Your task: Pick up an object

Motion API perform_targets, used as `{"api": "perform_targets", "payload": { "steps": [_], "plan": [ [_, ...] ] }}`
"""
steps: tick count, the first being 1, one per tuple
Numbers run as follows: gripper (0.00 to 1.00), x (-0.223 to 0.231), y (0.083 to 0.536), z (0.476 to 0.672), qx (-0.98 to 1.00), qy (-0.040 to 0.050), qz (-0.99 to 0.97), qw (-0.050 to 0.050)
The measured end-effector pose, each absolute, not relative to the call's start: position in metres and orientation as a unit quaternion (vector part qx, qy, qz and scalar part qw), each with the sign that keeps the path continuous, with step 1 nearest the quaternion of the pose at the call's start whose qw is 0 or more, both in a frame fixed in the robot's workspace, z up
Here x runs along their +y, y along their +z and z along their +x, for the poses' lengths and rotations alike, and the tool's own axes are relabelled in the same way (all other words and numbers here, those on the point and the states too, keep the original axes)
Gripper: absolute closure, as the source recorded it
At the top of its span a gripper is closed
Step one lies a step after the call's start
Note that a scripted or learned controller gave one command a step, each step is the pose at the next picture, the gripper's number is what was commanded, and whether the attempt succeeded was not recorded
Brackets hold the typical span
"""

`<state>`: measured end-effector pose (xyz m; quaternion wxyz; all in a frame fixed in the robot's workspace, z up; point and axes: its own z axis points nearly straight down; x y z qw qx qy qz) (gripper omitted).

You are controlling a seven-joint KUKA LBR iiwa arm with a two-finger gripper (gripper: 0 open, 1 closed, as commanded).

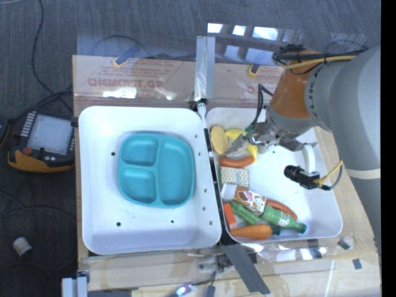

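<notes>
The toy food lies in the right bin (322, 218), pushed together along its left wall. At the top of the pile there is a pale yellow oval piece (218, 138) and beside it a brighter yellow piece (236, 135), partly covered by the gripper (242, 142). Under them lies an orange and red piece like a sausage (237, 161), then a small checked packet (234, 176), a red and white packet (250, 198), a green bottle (279, 221) lying on its side, and a carrot (250, 232) close to the front wall. Some pieces overlap, so their full shapes are hard to make out.

The gripper is low over the yellow pieces, at the upper left of this bin. Its metal tips mix with the toys there, and I cannot tell how far apart they stand or whether anything is between them. The arm (322, 91) comes in from the right and hides the bin's far right corner.

The left bin (99, 228) holds a blue tray (156, 169) with compartments. Outside the bench, on the floor at left, lies a handheld control unit (40, 142), cut by the edge.
</notes>
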<state>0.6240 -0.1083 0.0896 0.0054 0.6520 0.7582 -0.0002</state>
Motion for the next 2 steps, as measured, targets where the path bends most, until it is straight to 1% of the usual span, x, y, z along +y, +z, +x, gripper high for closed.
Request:
{"api": "perform_targets", "payload": {
  "steps": [1,2],
  "plan": [
    [1.00,-0.107,0.099,0.625,0.758,0.0016,0.652,0.005],
    [1.00,-0.110,0.166,0.572,0.857,-0.0015,0.515,-0.003]
  ]
}}
